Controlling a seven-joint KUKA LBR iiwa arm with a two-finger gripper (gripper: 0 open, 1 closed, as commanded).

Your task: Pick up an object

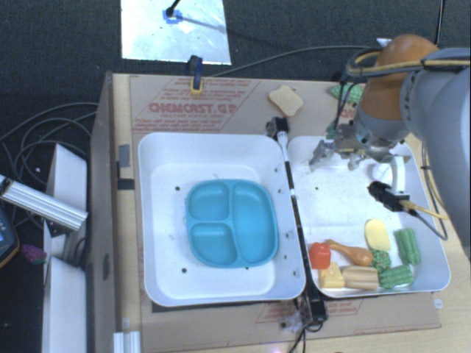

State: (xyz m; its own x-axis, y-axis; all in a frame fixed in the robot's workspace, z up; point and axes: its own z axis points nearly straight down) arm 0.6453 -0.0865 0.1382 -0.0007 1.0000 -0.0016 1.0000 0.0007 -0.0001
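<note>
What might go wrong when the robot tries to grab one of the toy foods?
The toy foods are bunched in the near corner of the right bin, many touching, so the gripper may catch two pieces or just push them apart. They also sit close to the bin's wall, so a finger might bump the rim. The gripper hangs at the bin's far end, so the arm has some way to travel first.
</note>
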